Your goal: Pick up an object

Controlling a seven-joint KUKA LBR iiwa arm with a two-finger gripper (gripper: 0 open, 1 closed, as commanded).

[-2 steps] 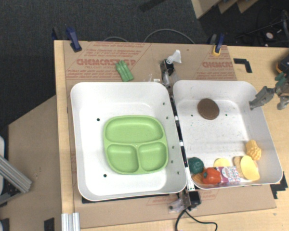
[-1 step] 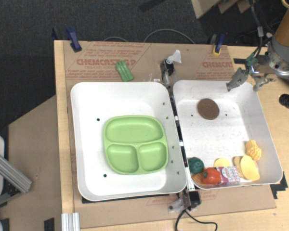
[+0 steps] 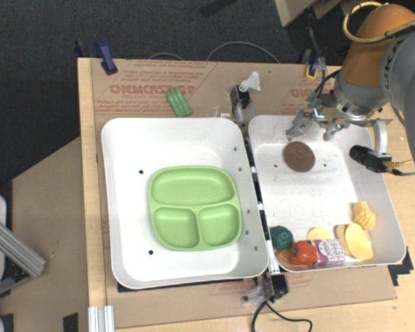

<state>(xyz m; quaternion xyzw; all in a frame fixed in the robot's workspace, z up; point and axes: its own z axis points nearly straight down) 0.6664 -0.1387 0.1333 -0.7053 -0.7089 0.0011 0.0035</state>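
A brown round disc lies flat in the upper part of the right bin. My gripper hovers just behind it at the bin's far edge, fingers spread open with nothing between them. In the bin's near right corner sits a cluster: a dark green ball, a red tomato-like piece, a pink wrapped item, and yellow food pieces with a ridged yellow one.
The left bin holds a light green divided tray. A green object lies on the cardboard behind the left bin. A small clamp fixture stands between the bins at the back.
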